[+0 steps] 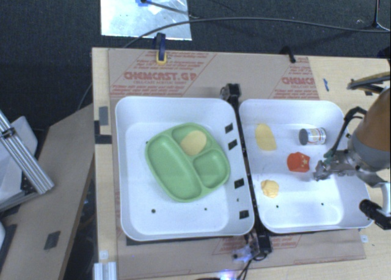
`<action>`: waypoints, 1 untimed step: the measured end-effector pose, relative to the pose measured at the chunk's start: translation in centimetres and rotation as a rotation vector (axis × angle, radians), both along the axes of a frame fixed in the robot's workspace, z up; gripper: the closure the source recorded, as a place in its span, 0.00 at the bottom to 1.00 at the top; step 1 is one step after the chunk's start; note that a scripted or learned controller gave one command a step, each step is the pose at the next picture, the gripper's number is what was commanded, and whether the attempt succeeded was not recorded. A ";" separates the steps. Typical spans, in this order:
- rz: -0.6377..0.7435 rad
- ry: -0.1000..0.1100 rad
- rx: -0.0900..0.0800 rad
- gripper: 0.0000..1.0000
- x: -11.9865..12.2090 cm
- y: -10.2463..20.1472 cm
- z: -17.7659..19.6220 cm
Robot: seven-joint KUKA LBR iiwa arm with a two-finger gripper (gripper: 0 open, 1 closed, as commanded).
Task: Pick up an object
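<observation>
Our gripper [319, 173] hangs just right of the red object [298, 161] near the right bin's [305, 221] middle; we cannot tell its state. The object looks light, soft, rounded; we'd pinch across its widest middle

The arm [372, 132] is cut off by the right edge; the tool's [322, 172] fingers are too small to tell.

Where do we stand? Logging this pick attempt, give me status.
Gripper low in right bin, nothing seen between fingers. Red object just beside it, can behind. Approach unobstructed.
</observation>
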State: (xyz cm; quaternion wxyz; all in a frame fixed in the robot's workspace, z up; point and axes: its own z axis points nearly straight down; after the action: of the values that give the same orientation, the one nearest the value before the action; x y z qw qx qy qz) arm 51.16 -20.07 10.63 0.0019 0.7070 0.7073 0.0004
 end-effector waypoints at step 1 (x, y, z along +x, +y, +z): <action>0.003 -0.002 0.000 1.00 0.1 0.0 4.3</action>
State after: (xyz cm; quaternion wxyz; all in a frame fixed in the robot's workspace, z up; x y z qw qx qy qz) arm 51.25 -20.07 14.94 0.0027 0.7058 0.7084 0.0011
